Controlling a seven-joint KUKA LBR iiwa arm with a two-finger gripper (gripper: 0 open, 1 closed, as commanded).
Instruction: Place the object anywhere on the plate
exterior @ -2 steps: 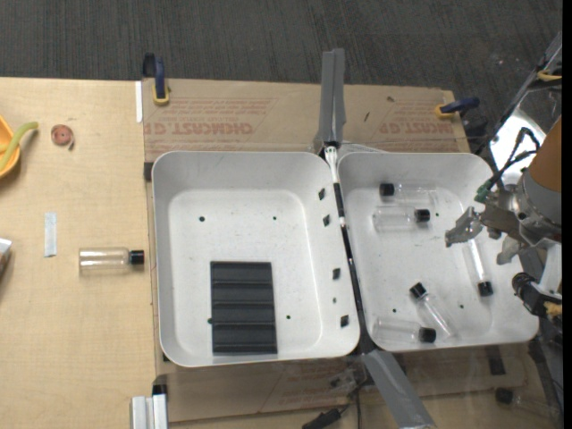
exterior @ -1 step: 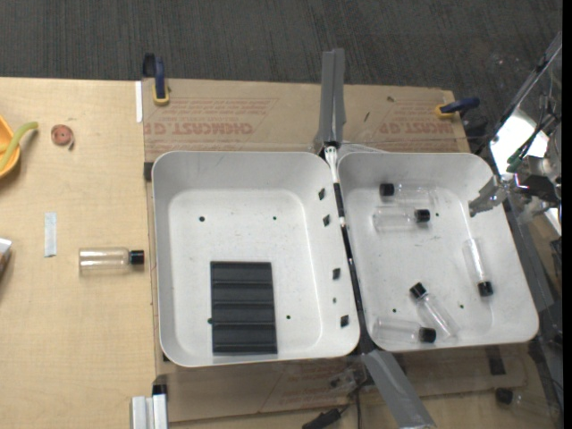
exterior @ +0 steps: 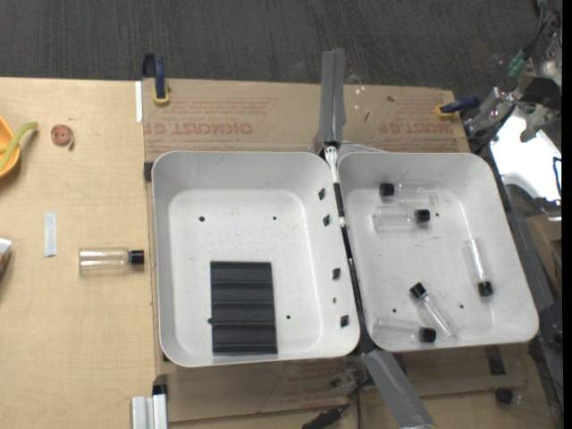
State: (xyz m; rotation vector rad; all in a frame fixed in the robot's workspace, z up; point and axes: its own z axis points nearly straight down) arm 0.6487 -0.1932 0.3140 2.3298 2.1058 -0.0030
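Observation:
A black ribbed plate (exterior: 241,308) lies flat in the left white bin (exterior: 179,195), near its front edge. In the right white bin (exterior: 500,239) lie several clear vials with black caps. One vial (exterior: 399,191) is at the back and another vial (exterior: 400,218) sits just in front of it. A slim vial (exterior: 474,260) lies toward the right side. Two more vials (exterior: 434,311) lie near the front wall.
On the wooden bench left of the bins lies another clear vial (exterior: 105,258), with a small strip (exterior: 50,235), a pink disc (exterior: 61,134) and a yellow object (exterior: 7,147). Blue clamps (exterior: 152,68) hold cardboard behind the bins. Cabled equipment (exterior: 527,70) stands at the upper right.

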